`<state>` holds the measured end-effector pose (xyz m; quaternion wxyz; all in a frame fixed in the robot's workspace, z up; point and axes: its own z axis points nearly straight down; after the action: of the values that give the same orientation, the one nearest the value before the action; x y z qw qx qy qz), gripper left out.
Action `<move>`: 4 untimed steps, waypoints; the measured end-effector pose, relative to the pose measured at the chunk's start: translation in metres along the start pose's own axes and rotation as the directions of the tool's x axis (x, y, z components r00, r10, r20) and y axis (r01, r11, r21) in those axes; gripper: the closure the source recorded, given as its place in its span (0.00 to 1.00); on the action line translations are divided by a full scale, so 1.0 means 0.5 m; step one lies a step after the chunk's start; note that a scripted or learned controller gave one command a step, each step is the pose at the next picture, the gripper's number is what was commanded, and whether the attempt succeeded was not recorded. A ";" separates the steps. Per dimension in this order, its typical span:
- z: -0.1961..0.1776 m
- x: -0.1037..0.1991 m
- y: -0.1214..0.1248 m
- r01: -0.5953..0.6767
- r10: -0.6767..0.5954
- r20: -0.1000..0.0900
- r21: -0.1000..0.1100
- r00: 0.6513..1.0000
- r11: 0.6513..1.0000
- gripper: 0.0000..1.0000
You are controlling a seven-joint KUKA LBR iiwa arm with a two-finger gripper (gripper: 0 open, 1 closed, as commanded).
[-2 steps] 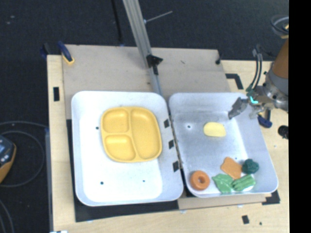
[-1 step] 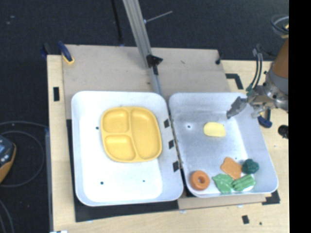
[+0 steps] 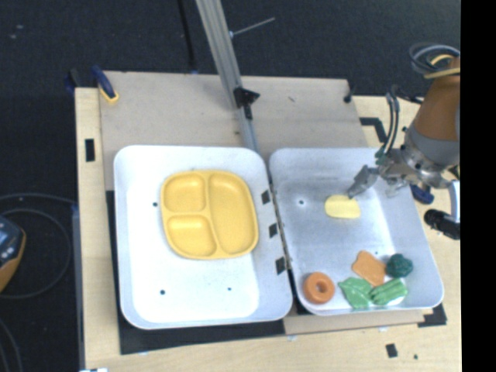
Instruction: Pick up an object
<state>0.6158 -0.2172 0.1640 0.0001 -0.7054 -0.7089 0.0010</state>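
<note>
In the right bin [image 3: 310, 173] a pale yellow piece [image 3: 342, 207] lies near the middle. My gripper [image 3: 361, 183] hangs just above and to the right of it, fingers pointing down-left toward it, nothing visibly between them. Along the bin's front edge lie an orange ring [image 3: 318, 287], an orange wedge [image 3: 369, 268], two green pieces [image 3: 355, 292] [image 3: 388, 291] and a dark green lump [image 3: 400, 266].
The left bin [image 3: 139, 285] holds a yellow divided plate [image 3: 208, 213]. A metal pole [image 3: 221, 49] rises from the bench behind the bins. The arm's orange band [image 3: 440, 111] is at the right edge.
</note>
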 end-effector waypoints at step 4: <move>-0.030 0.028 0.016 -0.001 0.001 0.001 -0.009 1.000 1.000 1.00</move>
<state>0.6239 -0.2030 0.1792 -0.0036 -0.7057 -0.7085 -0.0017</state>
